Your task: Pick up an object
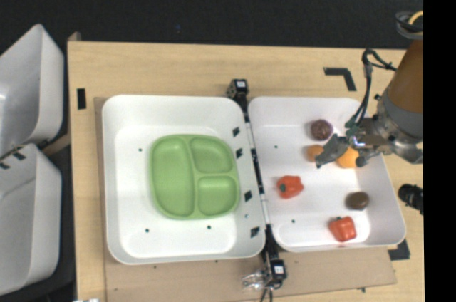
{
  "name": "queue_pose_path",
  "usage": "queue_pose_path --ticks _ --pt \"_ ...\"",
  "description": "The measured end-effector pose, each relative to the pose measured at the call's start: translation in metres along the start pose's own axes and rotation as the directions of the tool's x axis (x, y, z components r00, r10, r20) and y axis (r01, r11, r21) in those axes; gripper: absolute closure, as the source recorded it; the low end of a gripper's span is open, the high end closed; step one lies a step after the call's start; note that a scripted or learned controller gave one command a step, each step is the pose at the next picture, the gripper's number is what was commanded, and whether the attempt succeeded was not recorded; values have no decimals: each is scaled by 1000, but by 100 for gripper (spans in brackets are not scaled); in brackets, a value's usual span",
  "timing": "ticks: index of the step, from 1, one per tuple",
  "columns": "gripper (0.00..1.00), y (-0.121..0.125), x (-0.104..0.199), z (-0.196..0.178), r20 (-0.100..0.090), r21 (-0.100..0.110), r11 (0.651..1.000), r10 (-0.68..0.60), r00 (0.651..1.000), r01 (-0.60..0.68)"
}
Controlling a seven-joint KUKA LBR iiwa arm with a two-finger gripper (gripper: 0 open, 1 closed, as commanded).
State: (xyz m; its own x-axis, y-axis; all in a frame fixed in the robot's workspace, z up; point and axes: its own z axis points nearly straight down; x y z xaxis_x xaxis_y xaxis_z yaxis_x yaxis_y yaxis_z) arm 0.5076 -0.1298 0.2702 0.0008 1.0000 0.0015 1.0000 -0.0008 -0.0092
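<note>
1. Camera view, gripper: I see the gripper (pixel 340 151) low over the right bin (pixel 299 233), reaching in from the right edge. One dark finger points left toward a small orange piece (pixel 314 151); a round orange-yellow object (pixel 348 159) sits directly under the gripper body. I cannot tell whether the fingers are spread or pressed together, because the wrist and cabling cover them from above, and I see nothing clearly pinched between them.

2. Contact: the gripper overlaps the orange-yellow object, but I cannot tell touching from hovering at this slant. I judge this object, or the small orange piece beside it, to be the likely target.

3. Nearby candidates: a dark purple ball (pixel 321 129) lies just above the gripper. A red pepper-like item (pixel 289 186) lies toward the bin's middle, a brown lump (pixel 358 201) below the gripper, and a red block (pixel 343 228) near the front wall. All lie loose and apart, presumably scattered so that any one may be picked.

4. Arm: the orange band (pixel 411 80) stands above the wrist at the right, so the approach appears steep.

5. Left bin (pixel 128 236): it holds a green divided tray (pixel 194 176), lying flat at its centre, well apart from the gripper.

6. Bench (pixel 178 65): both bins rest side by side on it, touching along the central seam.
</note>
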Motion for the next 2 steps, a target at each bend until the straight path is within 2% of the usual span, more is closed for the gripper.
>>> queue_pose_path --ticks 1,2 --pt "0 2 0 -5 2 -11 1000 -3 1000 3" --pt "0 -2 5 54 2 -6 1000 0 1000 0"
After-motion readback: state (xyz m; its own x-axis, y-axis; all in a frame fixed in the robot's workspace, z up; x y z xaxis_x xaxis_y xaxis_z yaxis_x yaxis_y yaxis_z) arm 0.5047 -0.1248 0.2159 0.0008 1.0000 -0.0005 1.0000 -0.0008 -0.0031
